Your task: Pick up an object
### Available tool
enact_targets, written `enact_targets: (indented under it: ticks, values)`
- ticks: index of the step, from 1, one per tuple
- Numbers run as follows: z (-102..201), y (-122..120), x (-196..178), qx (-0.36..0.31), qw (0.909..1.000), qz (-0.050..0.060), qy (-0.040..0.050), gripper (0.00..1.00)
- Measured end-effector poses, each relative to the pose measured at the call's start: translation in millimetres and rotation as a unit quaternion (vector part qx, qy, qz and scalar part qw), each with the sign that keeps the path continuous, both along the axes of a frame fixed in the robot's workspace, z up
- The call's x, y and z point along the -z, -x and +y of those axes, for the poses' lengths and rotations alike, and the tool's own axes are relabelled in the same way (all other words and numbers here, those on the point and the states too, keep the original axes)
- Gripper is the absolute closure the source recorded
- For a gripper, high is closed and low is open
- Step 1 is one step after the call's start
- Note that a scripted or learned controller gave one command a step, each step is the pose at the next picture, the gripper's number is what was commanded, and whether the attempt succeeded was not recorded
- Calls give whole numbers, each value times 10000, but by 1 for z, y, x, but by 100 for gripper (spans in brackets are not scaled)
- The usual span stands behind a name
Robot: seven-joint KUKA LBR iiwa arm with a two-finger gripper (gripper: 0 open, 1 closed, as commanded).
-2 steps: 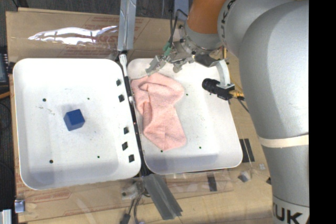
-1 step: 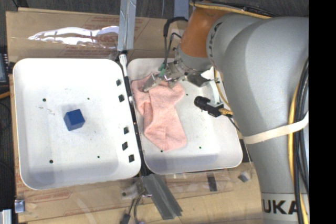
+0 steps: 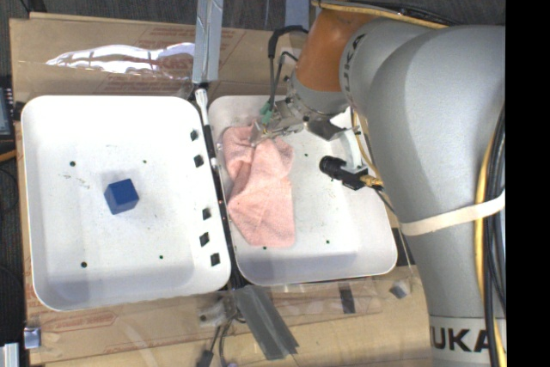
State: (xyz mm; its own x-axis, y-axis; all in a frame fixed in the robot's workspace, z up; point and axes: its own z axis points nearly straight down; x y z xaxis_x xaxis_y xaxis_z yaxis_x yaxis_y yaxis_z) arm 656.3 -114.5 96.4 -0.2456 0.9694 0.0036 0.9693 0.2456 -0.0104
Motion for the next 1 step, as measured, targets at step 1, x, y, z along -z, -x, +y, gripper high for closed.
enact_targets:
  ticks: [1]
  values:
    - [57, 0, -93, -1144, 9934, -31, -1, 100]
